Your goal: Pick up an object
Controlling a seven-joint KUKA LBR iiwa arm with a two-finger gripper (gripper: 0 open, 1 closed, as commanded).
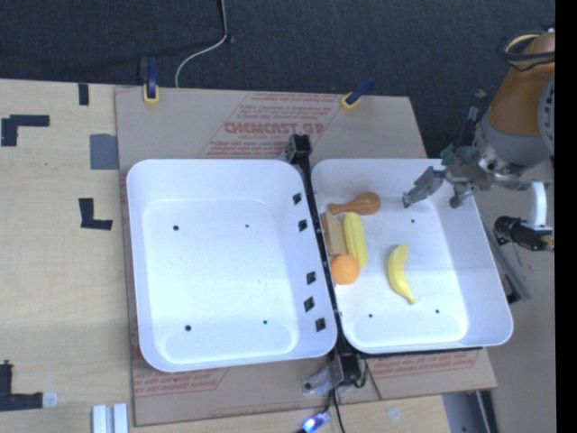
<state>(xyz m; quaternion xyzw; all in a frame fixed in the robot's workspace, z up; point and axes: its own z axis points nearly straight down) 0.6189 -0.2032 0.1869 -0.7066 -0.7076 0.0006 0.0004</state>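
The gripper (438, 188) is seen at the far right corner of the right bin (469, 327), its two fingers spread apart with nothing between them, one finger reaching left over the bin floor and the other nearer the far rim. No object is held, so the step in hand is judged to be the approach. Four things are gathered in the right bin: a banana (400, 273) lying alone toward the middle, a corn cob (355, 240) beside the left wall, an orange (344, 269) touching the cob's near end, and a brown pear-shaped piece (358, 205) at the cob's far end. The left bin (149, 332) holds none of them. The banana is judged the best choice, since it is well apart from the rest and from the walls. Its long axis runs from far to near, slanting slightly right at the near end, where the tip points toward the near right corner; its curve bulges left. A good grasp would be made with the gripper brought near and left from where it hangs, turned so that the fingers close across the short width at the banana's middle, and lowered straight until the fingers straddle it. The cob and orange would be harder, being crowded against the wall and each other
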